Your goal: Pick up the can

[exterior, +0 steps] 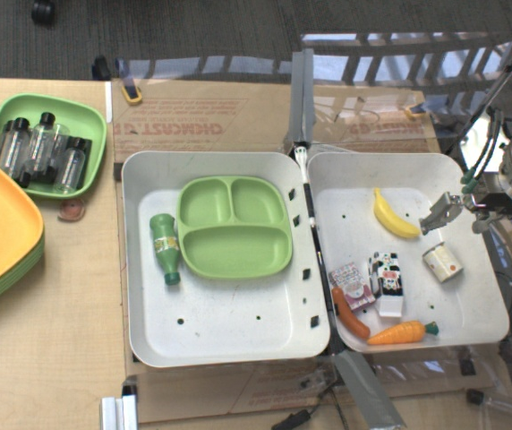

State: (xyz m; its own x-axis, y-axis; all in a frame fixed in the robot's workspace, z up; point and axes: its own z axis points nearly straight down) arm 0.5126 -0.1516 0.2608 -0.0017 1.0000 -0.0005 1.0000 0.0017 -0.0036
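The can (442,263) is a small white cylinder lying tilted on the floor of the right bin (345,177), near its right side. My gripper (459,219) hangs over the bin's right part, just beyond the can in the image and apart from it. Its two fingers are spread open, one grey finger (436,213) pointing toward the banana, and nothing sits between them.
The right bin also holds a banana (393,216), a black-and-white carton (387,283), a pink packet (352,284), a sausage (349,317) and a carrot (402,331). A green divided plate (234,227) and a green bottle (165,246) lie in the left bin (149,330).
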